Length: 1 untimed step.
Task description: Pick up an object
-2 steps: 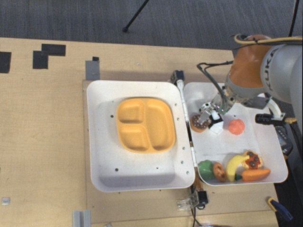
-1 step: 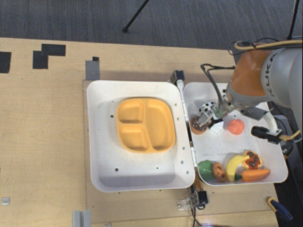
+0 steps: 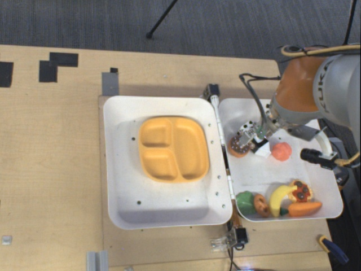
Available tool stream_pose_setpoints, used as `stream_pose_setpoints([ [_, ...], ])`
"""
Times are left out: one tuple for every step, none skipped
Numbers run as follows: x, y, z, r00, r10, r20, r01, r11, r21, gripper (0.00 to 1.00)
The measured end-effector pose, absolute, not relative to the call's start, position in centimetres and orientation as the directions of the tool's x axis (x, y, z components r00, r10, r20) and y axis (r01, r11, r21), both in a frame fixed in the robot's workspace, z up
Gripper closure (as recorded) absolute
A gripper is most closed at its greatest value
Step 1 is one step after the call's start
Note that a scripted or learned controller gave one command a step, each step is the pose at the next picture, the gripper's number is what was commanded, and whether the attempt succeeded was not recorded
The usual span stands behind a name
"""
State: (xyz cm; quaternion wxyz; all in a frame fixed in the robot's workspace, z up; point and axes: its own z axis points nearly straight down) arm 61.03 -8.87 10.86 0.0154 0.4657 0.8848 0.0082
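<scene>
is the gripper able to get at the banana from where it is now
Probably yes. The banana lies uncovered on top of the pile at the right bin's near edge, and the gripper hovers in that same bin.

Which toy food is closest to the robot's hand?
The brown chocolate donut, at the right bin's left wall, right under the hand. The pink-red ball sits a bit farther right, and the banana, carrot and others lie along the bin's near edge.

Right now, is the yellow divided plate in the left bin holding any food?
Empty. The yellow divided plate lies flat in the left bin, and all three compartments show bare yellow.
</scene>
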Motion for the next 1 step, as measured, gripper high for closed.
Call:
stream_pose_setpoints([
  [62.92, -2.13, 23.96, -0.786, 0.618, -0.005, 0.618, 0.786, 0.004, 1.0],
])
